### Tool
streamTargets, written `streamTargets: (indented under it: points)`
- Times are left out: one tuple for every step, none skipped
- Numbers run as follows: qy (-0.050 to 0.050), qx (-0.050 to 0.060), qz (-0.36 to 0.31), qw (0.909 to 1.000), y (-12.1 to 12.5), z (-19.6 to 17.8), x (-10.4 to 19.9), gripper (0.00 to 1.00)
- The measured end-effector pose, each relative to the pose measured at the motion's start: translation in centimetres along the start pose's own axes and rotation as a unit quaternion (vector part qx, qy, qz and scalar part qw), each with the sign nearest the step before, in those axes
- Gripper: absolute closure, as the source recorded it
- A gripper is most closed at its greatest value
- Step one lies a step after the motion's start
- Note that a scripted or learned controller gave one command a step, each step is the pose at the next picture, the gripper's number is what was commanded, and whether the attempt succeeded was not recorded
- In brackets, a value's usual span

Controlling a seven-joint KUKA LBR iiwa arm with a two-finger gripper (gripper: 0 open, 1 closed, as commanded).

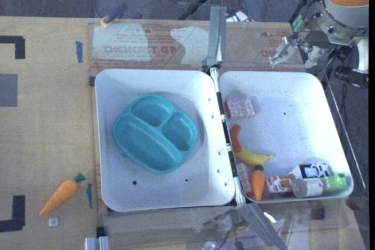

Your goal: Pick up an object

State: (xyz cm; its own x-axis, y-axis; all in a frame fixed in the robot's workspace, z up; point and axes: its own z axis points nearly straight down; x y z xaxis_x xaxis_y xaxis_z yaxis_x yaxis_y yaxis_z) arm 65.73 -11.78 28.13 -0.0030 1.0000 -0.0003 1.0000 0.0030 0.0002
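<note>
- Grey carpet lies behind the bench, crossed by dark stand legs and cables; the bench top is bare wood with blue tape marks, and a loose toy carrot [58, 197] rests on it, far from the gripper across both bins.
- Two shallow white bins sit side by side. The far bin [108, 82] holds a teal divided plate [156, 133]; the near bin [304, 88], just below the gripper, holds the small goods.
- Up at the back edge of the near bin the gripper [282, 53] hangs above the bench with nothing between its fingers; whether they are spread or closed I cannot tell.
- Closest to it is a small red-and-white box [241, 107], lying flat and apart from the rest. It looks light and stiff with flat sides, so I judge it the easiest pick: pinch across its narrow width.
- Farther away, by the centre rim, lie a banana [254, 156] and a second carrot [256, 182]; both look like smooth, hard plastic that could slip out of a pinch.
- Crowded into the far corner are a green-capped bottle [319, 186] and a carton [280, 184], touching or nearly so, right against the wall, which leaves little room for fingers.
</note>
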Motion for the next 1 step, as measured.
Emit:
streamTargets:
  points:
    - [-0.001, -0.006, -0.062, 0.998, 1.3, 18.18, 1.91, 0.0]
